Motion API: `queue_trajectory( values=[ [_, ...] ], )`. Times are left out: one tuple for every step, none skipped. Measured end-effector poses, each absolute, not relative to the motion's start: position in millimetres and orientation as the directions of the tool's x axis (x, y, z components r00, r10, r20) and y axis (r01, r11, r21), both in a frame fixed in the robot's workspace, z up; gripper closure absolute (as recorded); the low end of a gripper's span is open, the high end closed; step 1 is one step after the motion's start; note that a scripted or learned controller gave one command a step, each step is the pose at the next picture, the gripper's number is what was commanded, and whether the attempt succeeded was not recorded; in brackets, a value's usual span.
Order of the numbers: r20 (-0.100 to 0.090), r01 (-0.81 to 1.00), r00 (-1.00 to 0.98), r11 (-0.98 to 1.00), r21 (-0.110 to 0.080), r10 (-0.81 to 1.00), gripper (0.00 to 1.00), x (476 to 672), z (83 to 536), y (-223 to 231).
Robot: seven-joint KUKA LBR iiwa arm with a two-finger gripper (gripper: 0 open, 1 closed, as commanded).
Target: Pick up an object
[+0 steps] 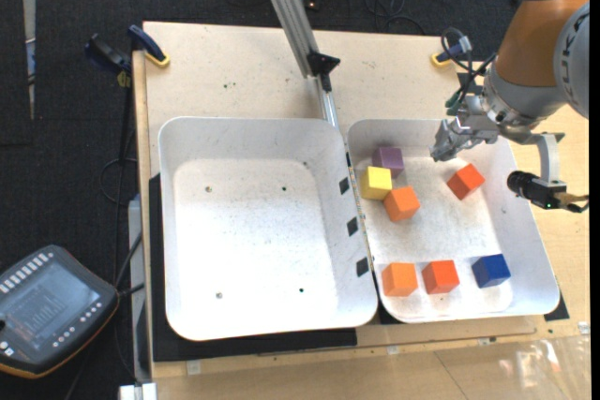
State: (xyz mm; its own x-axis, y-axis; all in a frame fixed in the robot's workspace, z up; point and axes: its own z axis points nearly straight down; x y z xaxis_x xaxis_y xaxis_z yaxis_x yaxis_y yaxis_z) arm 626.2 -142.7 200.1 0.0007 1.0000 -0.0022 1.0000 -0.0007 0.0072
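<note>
The right bin point(525, 244) holds several small cubes. A purple cube point(390, 158), a yellow cube point(378, 182) and an orange cube point(402, 202) cluster near its back left. A red-orange cube point(465, 181) lies alone toward the back right. Along the front sit an orange cube point(400, 278), a red-orange cube point(441, 276) and a blue cube point(490, 270). My gripper point(448, 145) hangs over the back of this bin, just up and left of the lone red-orange cube. I see nothing between its fingers.
The left bin point(187, 201) stands beside the right one. A slanted metal pole point(291, 9) crosses the bench behind the bins. Clamps point(150, 47) sit at the bench's back corners. A teach pendant point(47, 309) lies at the lower left.
</note>
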Motion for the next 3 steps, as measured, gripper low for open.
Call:
queue_trajectory(
  values=[
    [-0.002,1.000,-0.002,0.002,0.007,1.000,1.00,627.7,242.7,-143.2],
    [0.001,1.000,-0.007,0.007,0.001,1.000,1.00,626.3,245.3,-97.2],
    [0.000,1.000,-0.006,0.006,0.000,1.000,1.00,630.3,243.0,-54.4]
  ],
)
